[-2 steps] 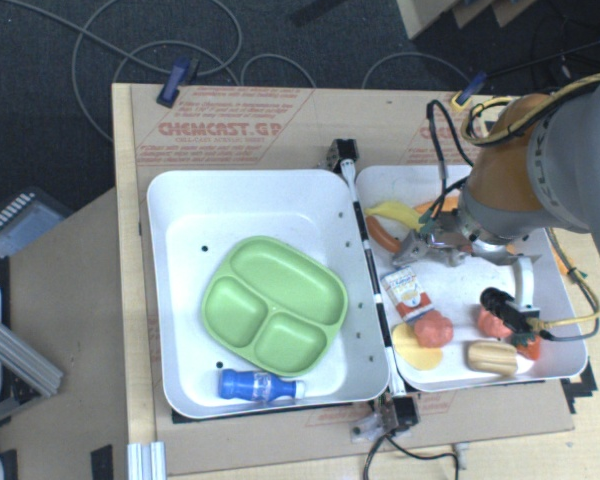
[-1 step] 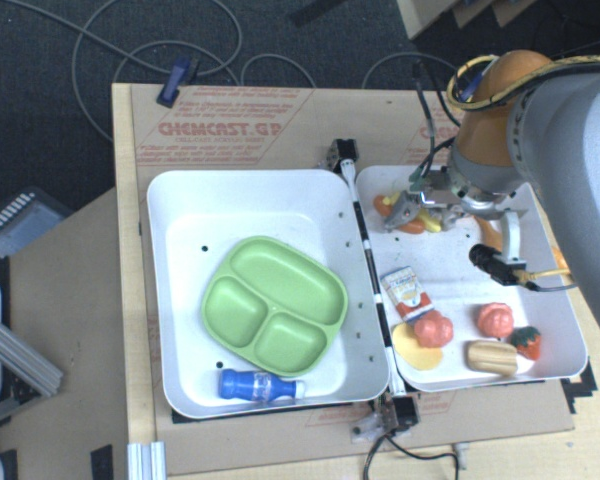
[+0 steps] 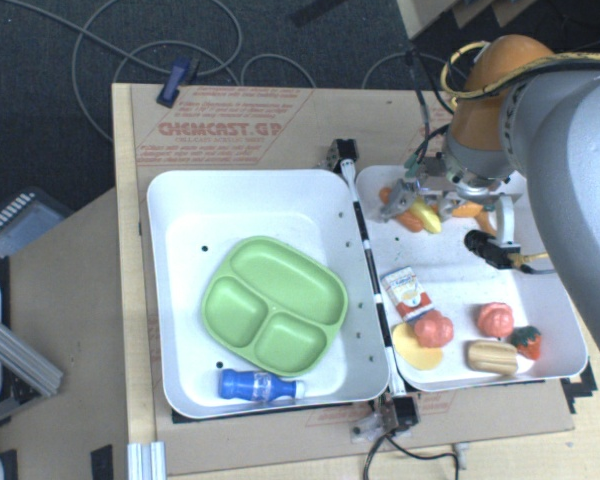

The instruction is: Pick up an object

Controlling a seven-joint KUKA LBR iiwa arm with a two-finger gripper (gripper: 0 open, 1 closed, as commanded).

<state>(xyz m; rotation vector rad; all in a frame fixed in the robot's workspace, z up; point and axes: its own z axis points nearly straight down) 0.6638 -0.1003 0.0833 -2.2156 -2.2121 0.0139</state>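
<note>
My gripper [image 3: 421, 196] hangs over the far end of the right bin [image 3: 555, 363]. Right under it lie a yellow banana-like piece [image 3: 428, 219] and an orange piece [image 3: 404, 215]; whether it touches them I cannot tell. Nearer the front of that bin sit a red-and-white carton [image 3: 403, 289], a red tomato [image 3: 434, 328] on a yellow disc [image 3: 416, 352], another red fruit [image 3: 496, 319], a tan bun [image 3: 492, 357] and a small red-and-green piece [image 3: 527, 340].
The left bin [image 3: 170, 228] holds a green divided plate [image 3: 273, 305] and a blue bottle [image 3: 259, 385] lying near its front wall. The grey arm [image 3: 570, 138] covers the right bin's far right side. A black clip [image 3: 344, 153] sits between the bins.
</note>
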